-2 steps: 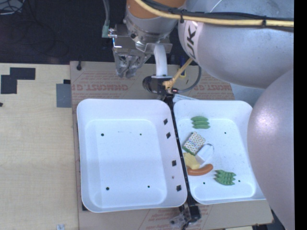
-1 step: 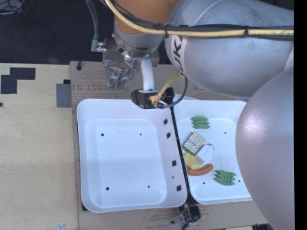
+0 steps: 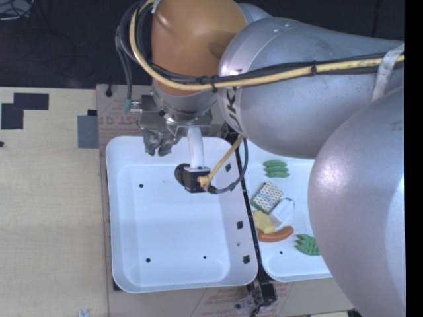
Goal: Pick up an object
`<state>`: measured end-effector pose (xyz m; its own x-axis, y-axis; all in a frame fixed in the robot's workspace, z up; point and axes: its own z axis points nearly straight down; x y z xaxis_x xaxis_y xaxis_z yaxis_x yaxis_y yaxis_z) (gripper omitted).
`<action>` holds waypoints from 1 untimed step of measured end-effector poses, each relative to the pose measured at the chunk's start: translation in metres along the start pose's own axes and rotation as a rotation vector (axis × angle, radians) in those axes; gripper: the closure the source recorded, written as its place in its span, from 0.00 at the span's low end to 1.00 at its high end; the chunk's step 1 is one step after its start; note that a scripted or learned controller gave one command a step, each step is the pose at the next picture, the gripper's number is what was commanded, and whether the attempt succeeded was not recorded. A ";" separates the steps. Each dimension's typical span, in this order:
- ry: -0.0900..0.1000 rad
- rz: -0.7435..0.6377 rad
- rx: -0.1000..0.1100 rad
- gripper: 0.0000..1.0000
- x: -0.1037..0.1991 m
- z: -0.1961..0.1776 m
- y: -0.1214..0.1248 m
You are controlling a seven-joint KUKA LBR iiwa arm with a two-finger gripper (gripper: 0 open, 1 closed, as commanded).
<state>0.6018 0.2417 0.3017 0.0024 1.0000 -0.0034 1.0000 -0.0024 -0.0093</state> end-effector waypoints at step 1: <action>0.005 0.000 -0.019 1.00 -0.068 -0.230 -0.011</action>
<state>0.5926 0.1749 0.5320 0.0021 1.0000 0.0017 1.0000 -0.0022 0.0097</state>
